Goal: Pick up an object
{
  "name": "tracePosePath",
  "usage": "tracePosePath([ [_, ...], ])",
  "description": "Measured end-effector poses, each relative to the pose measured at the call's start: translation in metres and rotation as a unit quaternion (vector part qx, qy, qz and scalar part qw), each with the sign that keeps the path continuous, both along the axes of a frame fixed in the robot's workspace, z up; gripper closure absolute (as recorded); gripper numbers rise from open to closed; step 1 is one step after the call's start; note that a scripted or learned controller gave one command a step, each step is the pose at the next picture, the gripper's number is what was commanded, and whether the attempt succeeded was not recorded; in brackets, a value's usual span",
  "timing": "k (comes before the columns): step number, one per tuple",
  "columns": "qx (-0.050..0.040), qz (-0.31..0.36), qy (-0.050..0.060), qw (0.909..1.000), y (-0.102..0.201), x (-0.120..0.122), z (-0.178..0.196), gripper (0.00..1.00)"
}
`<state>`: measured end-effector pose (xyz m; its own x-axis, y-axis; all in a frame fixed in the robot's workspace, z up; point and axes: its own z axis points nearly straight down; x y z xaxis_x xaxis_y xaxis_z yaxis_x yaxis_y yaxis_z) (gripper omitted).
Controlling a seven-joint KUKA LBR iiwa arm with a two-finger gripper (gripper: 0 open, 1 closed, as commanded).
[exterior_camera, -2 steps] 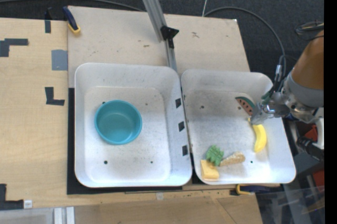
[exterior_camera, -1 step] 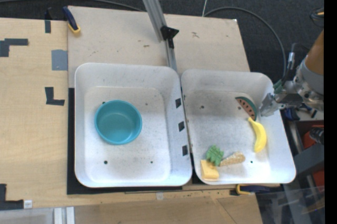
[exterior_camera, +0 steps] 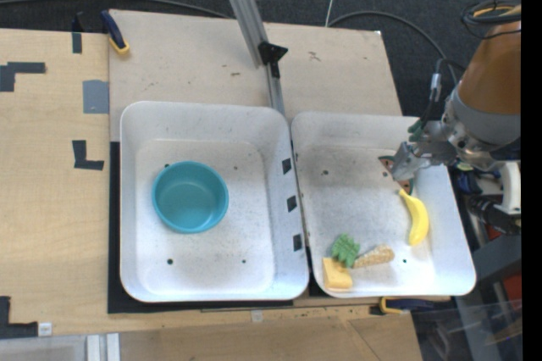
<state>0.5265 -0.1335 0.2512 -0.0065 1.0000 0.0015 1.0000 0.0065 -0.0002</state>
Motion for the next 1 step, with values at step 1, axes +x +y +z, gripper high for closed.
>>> tracePosePath([
  [1, 0.0004, 0.001, 0.001, 1.0, 0.0578, 0.0006, 0.0034, 1.0],
])
